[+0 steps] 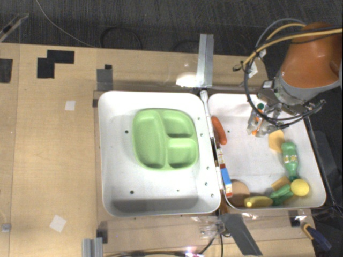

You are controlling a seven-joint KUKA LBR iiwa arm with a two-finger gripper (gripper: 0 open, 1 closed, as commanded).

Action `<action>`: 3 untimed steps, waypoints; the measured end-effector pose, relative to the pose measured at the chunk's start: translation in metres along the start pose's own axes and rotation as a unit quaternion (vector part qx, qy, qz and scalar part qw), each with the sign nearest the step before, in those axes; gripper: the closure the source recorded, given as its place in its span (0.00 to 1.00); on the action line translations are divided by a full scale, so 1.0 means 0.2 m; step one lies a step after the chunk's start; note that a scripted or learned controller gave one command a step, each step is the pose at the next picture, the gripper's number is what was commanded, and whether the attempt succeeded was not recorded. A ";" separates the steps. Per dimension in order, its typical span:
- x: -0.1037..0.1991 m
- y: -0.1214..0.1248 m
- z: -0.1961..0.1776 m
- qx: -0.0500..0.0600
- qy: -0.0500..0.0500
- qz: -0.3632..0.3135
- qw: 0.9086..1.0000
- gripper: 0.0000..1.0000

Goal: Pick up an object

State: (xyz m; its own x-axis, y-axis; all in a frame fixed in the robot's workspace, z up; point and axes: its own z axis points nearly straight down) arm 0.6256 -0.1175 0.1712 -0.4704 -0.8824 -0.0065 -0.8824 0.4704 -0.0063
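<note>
arm [311,63] — top right | gripper [258,126] — grip unclear | above right bin [236,159]

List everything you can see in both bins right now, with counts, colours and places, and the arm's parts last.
Divided tray: 1, light green, middle of left bin.
Sausage-shaped item: 1, orange-red, right bin, by its left wall.
Bottle: 1, green, right bin, right side.
Block: 1, tan-yellow, just above the bottle.
Lemon-like ball: 1, yellow, lower right corner.
Banana-like piece: 1, yellow, bottom edge.
Round item: 1, brown, lower left corner.
Arm: 1, orange and grey, upper right.
Gripper: 1, over right bin's upper part.
</note>
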 end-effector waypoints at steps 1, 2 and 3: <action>0.19 0.30 -0.06 0.000 0.001 0.024 1.000 1.00; 0.40 0.17 -0.37 0.003 0.001 0.140 0.990 1.00; 0.27 -0.40 -0.24 0.000 0.000 0.008 1.000 1.00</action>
State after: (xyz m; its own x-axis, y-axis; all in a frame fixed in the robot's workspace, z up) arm 0.6705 -0.2041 0.2195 -0.4845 -0.8748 -0.0061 -0.8748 0.4845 -0.0056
